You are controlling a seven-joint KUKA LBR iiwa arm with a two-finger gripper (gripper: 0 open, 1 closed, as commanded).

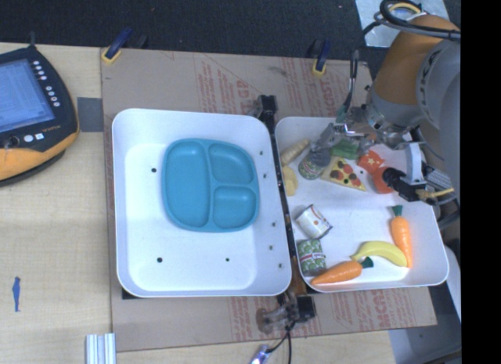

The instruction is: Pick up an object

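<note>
Gripper (pixel 327 149) sits low in the right bin (pixel 423 276) over the pizza slice (pixel 347 173), can't tell its grip, so nothing looks lifted yet

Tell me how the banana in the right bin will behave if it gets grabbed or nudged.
The banana looks like smooth plastic, so probably light, rigid and a bit slippery. Its curve may make it pivot rather than roll. It lies touching a carrot, which a nudge would likely disturb.

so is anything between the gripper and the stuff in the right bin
Nothing visible stands in the way. The gripper is already down in the right bin, at its far end among the toys, right by the pizza slice and a grey can. The carrots and banana lie apart nearer the front.
</note>
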